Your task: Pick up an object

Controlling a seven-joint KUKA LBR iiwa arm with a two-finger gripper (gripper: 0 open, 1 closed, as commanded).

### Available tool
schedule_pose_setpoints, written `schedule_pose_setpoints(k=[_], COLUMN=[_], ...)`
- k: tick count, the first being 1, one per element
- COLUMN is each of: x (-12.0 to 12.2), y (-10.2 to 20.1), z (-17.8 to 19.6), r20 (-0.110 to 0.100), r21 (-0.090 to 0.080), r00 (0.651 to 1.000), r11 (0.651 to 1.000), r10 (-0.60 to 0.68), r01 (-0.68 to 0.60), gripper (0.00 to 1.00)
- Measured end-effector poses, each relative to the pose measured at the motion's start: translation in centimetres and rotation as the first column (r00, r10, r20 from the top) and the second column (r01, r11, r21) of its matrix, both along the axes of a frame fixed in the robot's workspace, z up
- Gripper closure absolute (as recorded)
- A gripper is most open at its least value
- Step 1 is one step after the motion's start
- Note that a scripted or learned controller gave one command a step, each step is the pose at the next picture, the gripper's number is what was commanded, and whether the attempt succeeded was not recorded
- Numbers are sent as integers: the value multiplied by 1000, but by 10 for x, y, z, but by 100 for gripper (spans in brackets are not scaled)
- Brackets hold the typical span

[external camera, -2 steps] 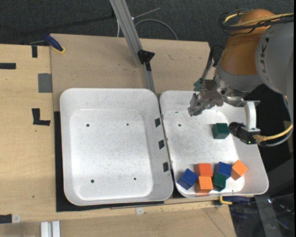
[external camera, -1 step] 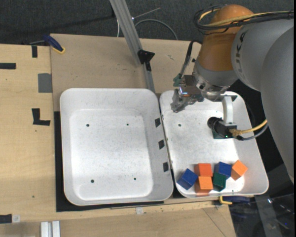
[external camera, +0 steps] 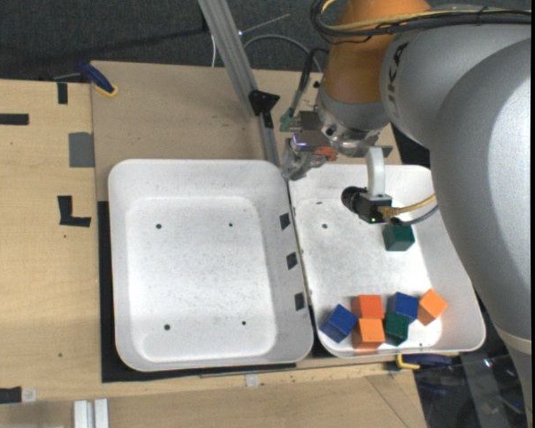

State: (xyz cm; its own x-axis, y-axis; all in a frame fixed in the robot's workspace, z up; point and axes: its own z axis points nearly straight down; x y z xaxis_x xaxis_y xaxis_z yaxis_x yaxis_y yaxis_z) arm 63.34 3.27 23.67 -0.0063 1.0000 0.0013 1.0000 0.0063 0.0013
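My gripper (external camera: pixel 296 160) hangs over the far left corner of the right bin (external camera: pixel 334 239), close to the wall it shares with the left bin (external camera: pixel 196 266). I see nothing held in it. A dark green block (external camera: pixel 398 237) lies alone in the right bin, off to the gripper's right and nearer the camera. Several blocks are clustered at that bin's near edge: a blue one (external camera: pixel 339 322), two orange ones (external camera: pixel 368 306) (external camera: pixel 370 332), a second blue one (external camera: pixel 405 304), a green one (external camera: pixel 396 328) and an orange one (external camera: pixel 432 305).
A slanted metal post (external camera: pixel 236 56) rises just behind the bins, close to the gripper's left. The arm's bulky grey body (external camera: pixel 481 132) covers the right bin's far right side. Black tape marks (external camera: pixel 69 210) lie on the wooden bench at left.
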Motion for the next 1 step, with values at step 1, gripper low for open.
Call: schedule_pose_setpoints(k=[1], x=[18], y=[59], z=[-4], r20=[-2], r21=[0], r00=[1000], r11=[1000], r10=[0], r01=[0], gripper=[100])
